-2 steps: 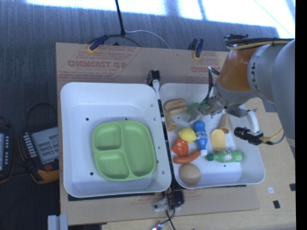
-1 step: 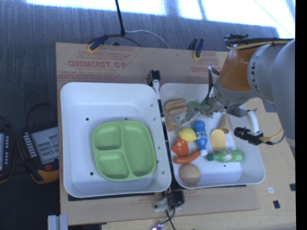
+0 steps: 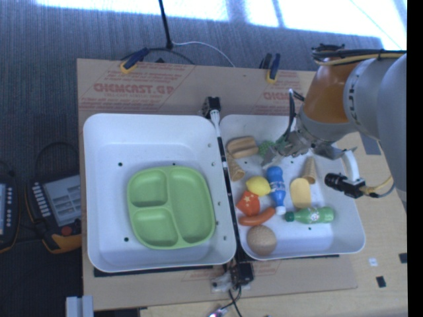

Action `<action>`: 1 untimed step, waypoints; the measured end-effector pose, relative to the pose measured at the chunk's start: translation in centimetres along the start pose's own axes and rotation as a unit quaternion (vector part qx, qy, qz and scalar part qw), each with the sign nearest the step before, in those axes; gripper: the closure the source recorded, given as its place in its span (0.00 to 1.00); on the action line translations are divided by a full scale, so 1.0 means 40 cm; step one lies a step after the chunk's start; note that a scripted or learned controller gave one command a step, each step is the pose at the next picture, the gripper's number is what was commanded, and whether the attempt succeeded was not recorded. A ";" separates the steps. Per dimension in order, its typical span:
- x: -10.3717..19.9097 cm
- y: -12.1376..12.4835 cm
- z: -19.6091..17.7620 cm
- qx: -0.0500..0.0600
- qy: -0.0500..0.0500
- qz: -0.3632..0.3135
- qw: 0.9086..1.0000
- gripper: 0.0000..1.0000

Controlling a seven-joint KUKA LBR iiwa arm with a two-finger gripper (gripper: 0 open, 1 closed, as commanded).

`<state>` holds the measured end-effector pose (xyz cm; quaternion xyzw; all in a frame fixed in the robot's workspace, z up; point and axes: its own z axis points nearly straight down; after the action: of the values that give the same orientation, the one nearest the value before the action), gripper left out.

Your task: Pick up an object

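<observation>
- Worktop (image 3: pixel 132 91): a brown board carrying two shallow white bins side by side. The left bin (image 3: pixel 106 144) holds a green divided plate (image 3: pixel 172 207); the right bin (image 3: pixel 344 236) holds the clutter of small toy foods from which one thing is to be picked.
- Arm (image 3: pixel 357 98): grey with an orange band, reaching in from the right, its wrist over the far part of the right bin.
- Claw (image 3: pixel 285 147): low over the far middle of the right bin, just beside a small green piece (image 3: pixel 267 150). Whether it is open or closed cannot be told here, and nothing is seen gripped.
- Candidate things, near the claw: a bread roll (image 3: pixel 242 146) to its left, a blue-and-white bottle (image 3: pixel 277 185) and a lemon (image 3: pixel 258 186) nearer, a yellow block (image 3: pixel 301 193) and a cone (image 3: pixel 309 170) to the right.
- Farther toward the near edge: a tomato (image 3: pixel 248 204), a sausage (image 3: pixel 257 217), a green bottle (image 3: pixel 310 214) and a brown ball (image 3: pixel 262 239).
- Handling, as a judgement: these look like light, stiff, smooth plastic pieces. Rounded ones probably slip or roll under a pinch.
- Hold: the blue-and-white bottle, taken across its narrow body, seems the surest.
</observation>
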<state>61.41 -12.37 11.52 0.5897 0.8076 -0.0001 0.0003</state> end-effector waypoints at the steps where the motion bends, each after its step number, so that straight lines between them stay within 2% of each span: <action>1: 0.000 0.000 0.000 0.000 0.000 0.000 1.000 0.00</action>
<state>61.40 -12.36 11.51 0.5897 0.8077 -0.0002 0.0001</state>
